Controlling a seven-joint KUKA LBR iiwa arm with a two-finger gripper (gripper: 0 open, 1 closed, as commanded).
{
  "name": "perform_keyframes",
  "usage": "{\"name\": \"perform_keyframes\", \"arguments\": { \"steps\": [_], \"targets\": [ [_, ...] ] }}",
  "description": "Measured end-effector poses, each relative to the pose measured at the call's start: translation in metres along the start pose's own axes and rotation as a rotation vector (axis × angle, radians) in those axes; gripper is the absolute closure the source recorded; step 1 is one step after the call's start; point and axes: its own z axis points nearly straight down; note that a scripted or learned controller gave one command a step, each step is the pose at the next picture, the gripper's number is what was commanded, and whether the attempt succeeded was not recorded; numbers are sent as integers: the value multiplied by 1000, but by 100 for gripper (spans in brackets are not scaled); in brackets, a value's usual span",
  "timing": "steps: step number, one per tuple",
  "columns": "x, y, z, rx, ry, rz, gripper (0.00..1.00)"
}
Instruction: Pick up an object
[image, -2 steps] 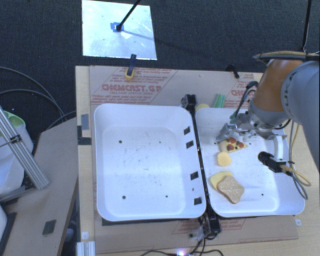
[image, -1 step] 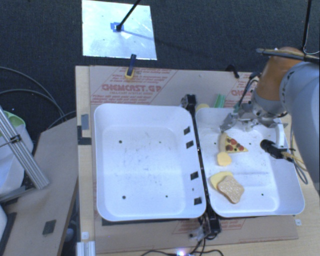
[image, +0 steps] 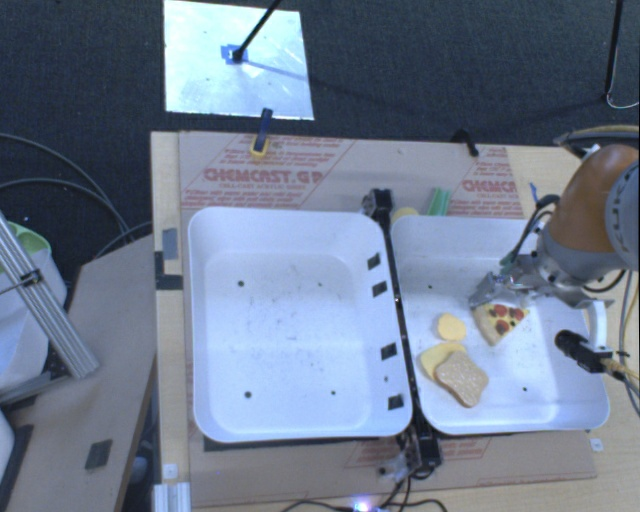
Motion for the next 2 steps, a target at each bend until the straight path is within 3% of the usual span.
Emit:
{"name": "perform_keyframes", "arguments": {
  "steps": [1,2],
  "targets": [
    [73,-29,0,-2,2,-11,0],
    [73,-109,1,-1,0,-2,0]
  ]
}}
